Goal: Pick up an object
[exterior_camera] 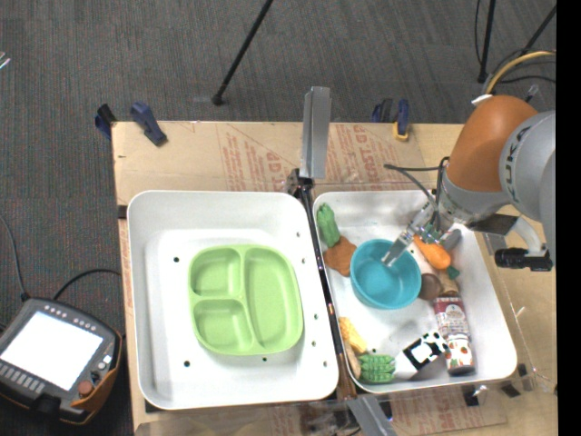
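At right of centre in the frame, your gripper (404, 248) reaches down into the right-hand bin (495, 312), its tips over the near rim of the blue bowl (386, 275); the fingers look slightly parted, one seeming to lie inside the bowl wall, and you can judge nothing firmly clamped between them; the bowl sits in the middle of that bin, touching a brown flat piece (339, 258) on its left and just beside an orange carrot-like toy (435, 253) on its right; expect the bowl to be light, stiff, smooth plastic, likely slippery; take it by pinching the thin rim, one finger inside and one outside; a small bottle (454, 332) at lower right carries a red label, its writing too small to read; the cardboard (263, 157) behind the bins shows reversed red print you cannot make out; the green divided plate (245, 300) lies in the left bin (150, 243).
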Controlling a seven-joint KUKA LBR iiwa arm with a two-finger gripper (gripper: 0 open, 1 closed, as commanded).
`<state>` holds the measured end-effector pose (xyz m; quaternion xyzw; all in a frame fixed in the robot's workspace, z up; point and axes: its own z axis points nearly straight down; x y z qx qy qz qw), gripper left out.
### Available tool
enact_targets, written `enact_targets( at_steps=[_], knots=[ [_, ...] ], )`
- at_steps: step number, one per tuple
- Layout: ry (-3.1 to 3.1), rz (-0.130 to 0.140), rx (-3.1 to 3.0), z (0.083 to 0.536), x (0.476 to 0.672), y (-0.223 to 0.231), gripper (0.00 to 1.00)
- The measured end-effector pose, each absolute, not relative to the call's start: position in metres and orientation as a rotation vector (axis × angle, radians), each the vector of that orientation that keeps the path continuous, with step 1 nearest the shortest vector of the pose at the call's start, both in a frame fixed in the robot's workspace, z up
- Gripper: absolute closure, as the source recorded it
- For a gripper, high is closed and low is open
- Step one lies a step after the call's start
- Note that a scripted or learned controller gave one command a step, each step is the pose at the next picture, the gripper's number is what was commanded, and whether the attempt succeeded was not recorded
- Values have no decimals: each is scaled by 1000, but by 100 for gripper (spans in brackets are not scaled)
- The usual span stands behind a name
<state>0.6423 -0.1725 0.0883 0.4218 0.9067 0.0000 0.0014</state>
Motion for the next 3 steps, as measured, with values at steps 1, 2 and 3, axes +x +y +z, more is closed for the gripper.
enact_targets(
  at_steps=[1,2,3],
  knots=[
    [2786,0,1453,87,594,-184,0],
    [2833,23,1367,89,548,-202,0],
    [2716,2,1581,87,504,-143,0]
  ],
)
